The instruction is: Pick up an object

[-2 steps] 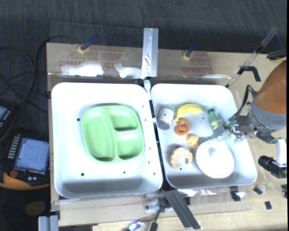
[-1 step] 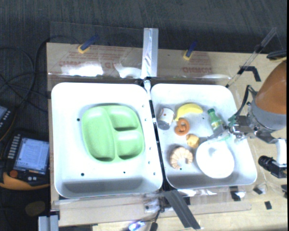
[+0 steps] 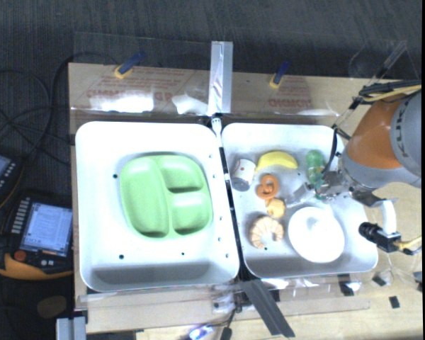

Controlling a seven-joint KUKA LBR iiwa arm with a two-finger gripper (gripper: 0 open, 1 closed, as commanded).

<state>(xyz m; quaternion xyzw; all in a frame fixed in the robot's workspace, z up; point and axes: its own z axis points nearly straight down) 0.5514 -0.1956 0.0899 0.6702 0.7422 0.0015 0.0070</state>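
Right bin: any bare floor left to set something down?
Hardly any. The right bin is crowded: banana, orange ring, shrimp-like piece, white plate. The left bin has bare floor all round the green divided tray, widest along its near edge.

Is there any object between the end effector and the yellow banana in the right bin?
Yes. The end effector is low at the right side of the right bin. A green object sits close beside it, between it and the banana. The orange ring lies below that line.
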